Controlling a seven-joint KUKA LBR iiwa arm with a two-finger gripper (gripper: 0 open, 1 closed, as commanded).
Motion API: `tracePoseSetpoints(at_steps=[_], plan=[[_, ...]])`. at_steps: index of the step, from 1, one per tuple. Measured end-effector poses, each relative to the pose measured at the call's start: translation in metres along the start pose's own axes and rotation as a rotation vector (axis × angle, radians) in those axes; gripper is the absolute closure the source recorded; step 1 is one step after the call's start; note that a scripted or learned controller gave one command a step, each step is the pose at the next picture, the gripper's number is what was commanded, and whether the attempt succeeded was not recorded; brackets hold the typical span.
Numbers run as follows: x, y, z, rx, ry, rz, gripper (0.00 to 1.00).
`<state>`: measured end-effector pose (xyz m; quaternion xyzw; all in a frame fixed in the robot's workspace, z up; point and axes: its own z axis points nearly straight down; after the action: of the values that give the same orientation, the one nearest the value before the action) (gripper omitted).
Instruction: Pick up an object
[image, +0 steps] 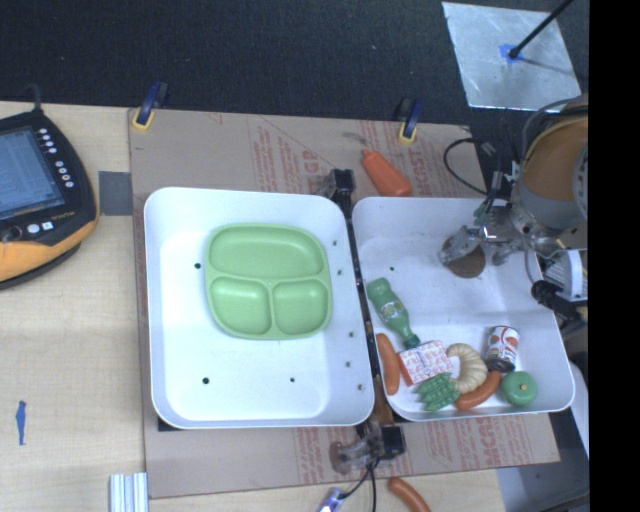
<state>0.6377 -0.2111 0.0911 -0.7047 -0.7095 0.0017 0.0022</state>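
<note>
My gripper (478, 246) hangs low over the back of the right bin (420, 232), reaching in from the right. A small brown round object (466, 264) lies directly beneath its tip, touching or nearly touching it; I cannot make out whether it is gripped. Toward the bin's front lie a green bottle (391, 312), an orange carrot (388, 363), a red-and-white packet (425, 359), a beige ring (467, 362), a sausage (478, 393), a green leafy piece (436, 394), a small can (503, 346) and a green ball (518, 388).
The left bin (180, 330) holds a green divided plate (268, 278). An orange carrot (385, 173) lies on the cardboard behind the bins, and another sausage (410, 492) lies in front. A teach pendant (35, 195) sits at the far left. Cables (470, 165) run behind the right bin.
</note>
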Motion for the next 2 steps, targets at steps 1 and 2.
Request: tracePoseSetpoints(at_steps=[1,2], plan=[[0.03,0.019,-0.001,-0.004,-0.001,0.002,0.0],[0.029,0.02,-0.013,-0.005,-0.002,-0.001,1.0]])
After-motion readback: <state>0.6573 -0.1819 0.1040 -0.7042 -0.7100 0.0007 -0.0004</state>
